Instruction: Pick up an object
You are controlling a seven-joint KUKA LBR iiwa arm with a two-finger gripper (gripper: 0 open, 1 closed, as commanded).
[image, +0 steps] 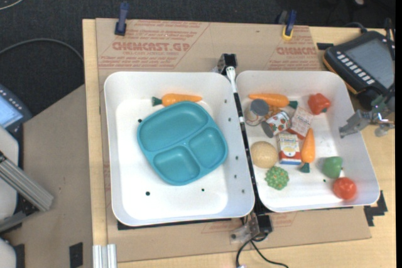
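Two shallow white bins sit side by side on the worktop [188,41], and we see the pincer [363,123] at the far right, hanging over the outer rim of the right bin [370,166]; we cannot tell how it is set, and we see nothing in it. Just inward from the pincer lies a red pepper [319,103], and below the pincer, near the same rim, a green piece [332,166] rests just above a red tomato [344,187]. Further in from the pincer we find an upright carrot [308,146] beside a small carton [289,149], a round beige item [264,153], a broccoli floret [277,177], and another carrot [269,99] lying along the far edge. Well apart from the pincer, the left bin [119,154] carries a teal divided plate [181,142] with one more carrot [181,98] just beyond it.
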